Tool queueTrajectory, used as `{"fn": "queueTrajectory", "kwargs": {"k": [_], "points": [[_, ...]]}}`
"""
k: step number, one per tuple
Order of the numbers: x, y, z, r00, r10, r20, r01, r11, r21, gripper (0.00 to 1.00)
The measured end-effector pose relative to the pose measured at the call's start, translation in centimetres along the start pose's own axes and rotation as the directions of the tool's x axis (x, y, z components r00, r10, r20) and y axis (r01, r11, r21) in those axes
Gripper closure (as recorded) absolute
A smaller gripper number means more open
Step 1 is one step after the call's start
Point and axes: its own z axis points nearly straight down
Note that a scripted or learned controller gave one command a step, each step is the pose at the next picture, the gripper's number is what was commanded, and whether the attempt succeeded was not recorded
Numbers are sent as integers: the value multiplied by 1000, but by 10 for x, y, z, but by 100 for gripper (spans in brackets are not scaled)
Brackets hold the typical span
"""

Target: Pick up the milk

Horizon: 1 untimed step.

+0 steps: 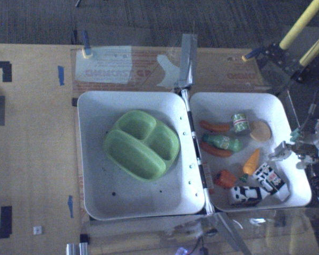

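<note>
The milk (269,178) is a small white carton with black cow patches. It lies on its side near the front right corner of the right bin (287,110). A second black-and-white patched item (245,194) lies just left of it against the bin's front wall. My gripper (299,152) hangs at the right edge of the view, over the right rim of that bin. It is above and to the right of the milk and clear of it, with nothing seen in its grasp.
The right bin also holds an orange carrot (251,161), a red pepper (225,178), two hot dogs (215,126), a green bottle (222,142), a small can (240,122) and a bread roll (260,131). A green divided plate (142,144) lies in the left bin (95,195).
</note>
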Motion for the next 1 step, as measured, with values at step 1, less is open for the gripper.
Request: {"fn": "queueTrajectory", "kwargs": {"k": [1], "points": [[-2, 9, 71, 1000, 9, -8, -9, 1000, -19, 0]]}}
